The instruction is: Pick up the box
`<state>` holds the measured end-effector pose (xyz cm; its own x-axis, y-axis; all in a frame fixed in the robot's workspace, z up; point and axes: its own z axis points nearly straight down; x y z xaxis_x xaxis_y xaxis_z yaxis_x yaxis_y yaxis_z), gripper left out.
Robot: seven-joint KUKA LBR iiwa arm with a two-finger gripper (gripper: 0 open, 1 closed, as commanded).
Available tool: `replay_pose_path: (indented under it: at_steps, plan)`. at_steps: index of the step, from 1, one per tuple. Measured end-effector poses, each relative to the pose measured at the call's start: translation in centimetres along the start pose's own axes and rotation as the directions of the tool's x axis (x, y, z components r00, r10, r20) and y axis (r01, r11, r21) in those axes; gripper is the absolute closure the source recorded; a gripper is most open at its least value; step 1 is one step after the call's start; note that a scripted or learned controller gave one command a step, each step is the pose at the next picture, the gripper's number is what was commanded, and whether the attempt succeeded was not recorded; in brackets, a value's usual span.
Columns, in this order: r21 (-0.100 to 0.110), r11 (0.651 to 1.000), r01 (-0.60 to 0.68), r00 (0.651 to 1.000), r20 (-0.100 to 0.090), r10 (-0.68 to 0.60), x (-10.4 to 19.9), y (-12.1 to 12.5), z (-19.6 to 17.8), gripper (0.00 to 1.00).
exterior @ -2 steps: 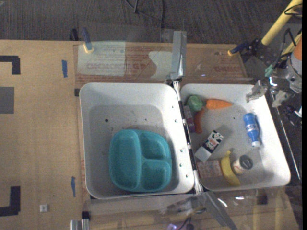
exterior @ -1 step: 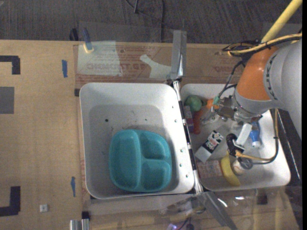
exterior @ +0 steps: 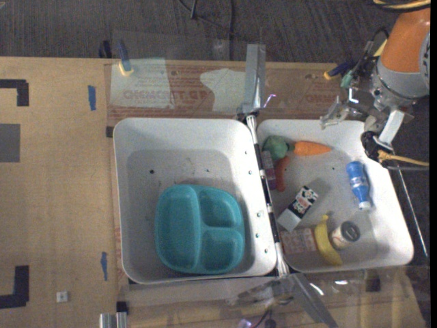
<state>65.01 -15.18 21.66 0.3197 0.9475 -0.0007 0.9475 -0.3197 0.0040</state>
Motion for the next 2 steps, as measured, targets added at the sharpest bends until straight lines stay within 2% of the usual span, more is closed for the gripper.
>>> replay_pose_path:
  at_steps: [1,2]
  plan:
    - [0.000,1.000,0.006,1.000,0.003,-0.006,0.3,0.0,-0.9,1.00]
    - [0.000,0.999,-0.049,0.999,0.001,0.049,-1.0,0.6,-1.0,1.00]
